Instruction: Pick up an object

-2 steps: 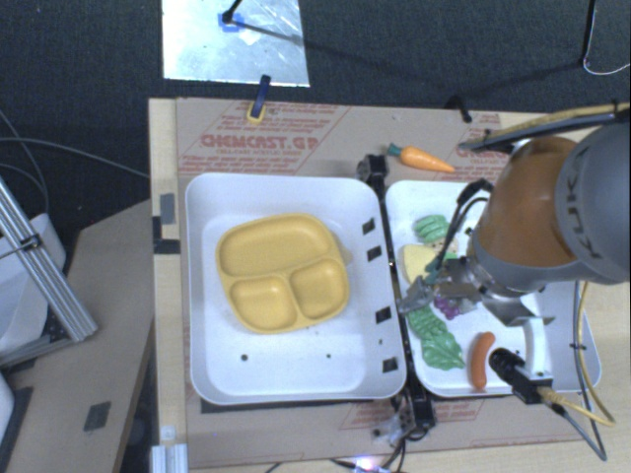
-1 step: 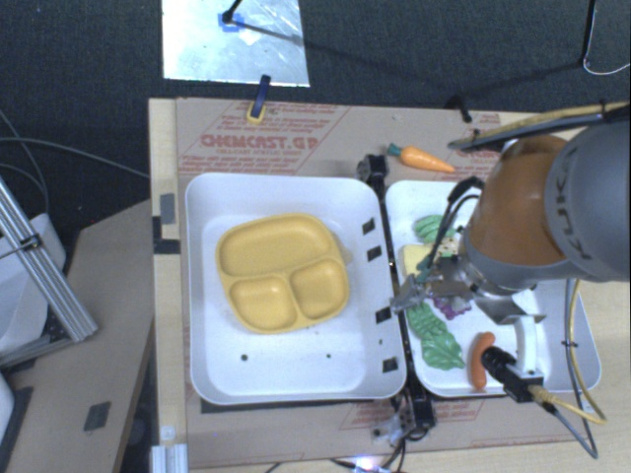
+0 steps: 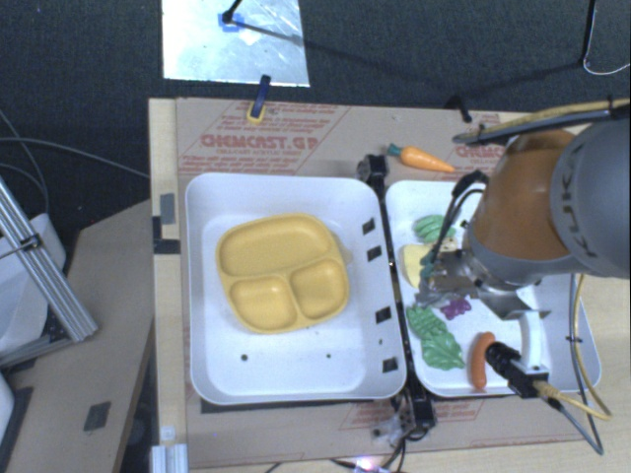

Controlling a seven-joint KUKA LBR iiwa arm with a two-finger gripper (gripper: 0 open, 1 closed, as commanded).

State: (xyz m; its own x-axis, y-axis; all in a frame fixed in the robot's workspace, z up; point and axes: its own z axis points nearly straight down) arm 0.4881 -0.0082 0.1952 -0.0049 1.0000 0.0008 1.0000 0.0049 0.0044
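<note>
In the right bin (image 3: 414, 374) lie several toy foods: a green leafy piece (image 3: 435, 331) near the front left, a purple grape bunch (image 3: 455, 308) beside it, an orange sausage-like piece (image 3: 479, 359) at the front, a pale yellow piece (image 3: 415, 259) and another green piece (image 3: 429, 228) further back. My gripper (image 3: 434, 286) reaches down over the bin's left part, just above the yellow piece and the grapes. The wrist's bulk hides the fingertips.
The left bin (image 3: 212, 368) holds a yellow three-compartment plate (image 3: 283, 271). A toy carrot (image 3: 422, 159) lies on the cardboard behind the right bin. The arm's grey and orange body (image 3: 537, 210) covers the right bin's middle and right side.
</note>
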